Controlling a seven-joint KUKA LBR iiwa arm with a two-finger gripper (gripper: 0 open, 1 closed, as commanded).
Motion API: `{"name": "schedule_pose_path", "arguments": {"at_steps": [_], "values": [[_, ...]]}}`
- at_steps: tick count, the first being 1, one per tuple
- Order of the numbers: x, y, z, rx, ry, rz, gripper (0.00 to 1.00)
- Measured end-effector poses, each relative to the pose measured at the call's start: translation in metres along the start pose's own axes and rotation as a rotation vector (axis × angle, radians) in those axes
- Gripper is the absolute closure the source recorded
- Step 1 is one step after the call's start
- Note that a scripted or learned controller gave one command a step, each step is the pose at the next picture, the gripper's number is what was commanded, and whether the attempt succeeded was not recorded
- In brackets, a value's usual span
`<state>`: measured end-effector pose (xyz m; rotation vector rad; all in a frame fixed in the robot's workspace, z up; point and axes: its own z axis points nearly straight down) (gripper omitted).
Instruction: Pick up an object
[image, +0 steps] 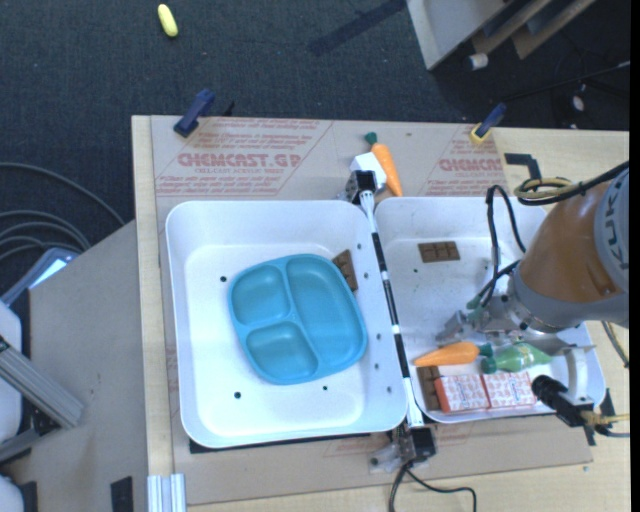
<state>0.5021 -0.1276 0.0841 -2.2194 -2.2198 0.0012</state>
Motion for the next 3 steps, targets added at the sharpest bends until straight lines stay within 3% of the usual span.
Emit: {"name": "schedule_pose_path", "arguments": {"at_steps": [1,2,3], "values": [[0.022,0.053,-0.008,-0.003,-0.001,-0.001,0.0],[0.0,0.123,-0.001,-0.003,-0.002,-0.001,0.0],[0.03,0.165,-0.001,-0.004,-0.002,-0.001,0.0]]}}
